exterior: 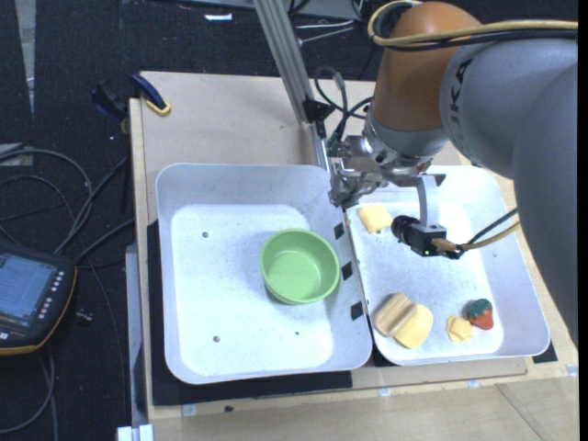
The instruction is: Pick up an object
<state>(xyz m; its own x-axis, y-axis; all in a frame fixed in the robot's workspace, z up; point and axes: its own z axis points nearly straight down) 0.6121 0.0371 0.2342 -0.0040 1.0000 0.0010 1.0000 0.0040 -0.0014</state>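
Two white bins sat side by side on my tabletop (230,118), and my tool (347,189) hung over the far left corner of the right bin (514,283), close to the divide between them. From above, my wrist and its orange band covered most of it, so I could not tell how the tool stood, nor whether it touched anything. Nothing showed in its grasp.

Just beside the tool, toward the near side, lay a small pale yellow block (373,218), flat on the bin floor, squarish with rounded corners. It was the nearest thing to the tool; whether the two were touching I could not make out. A black fitting (418,235) on a cable hung from my wrist just to the right of that block.

Farther toward the near edge of the same bin lay a larger yellow piece (404,320), two-lobed and tan at one end. To its right were a small yellow lump (459,329) and a red piece with a green top (480,313), those two close together.

In the left bin (184,209) stood a green bowl (299,265), upright, toward that bin's right side and well apart from the tool.
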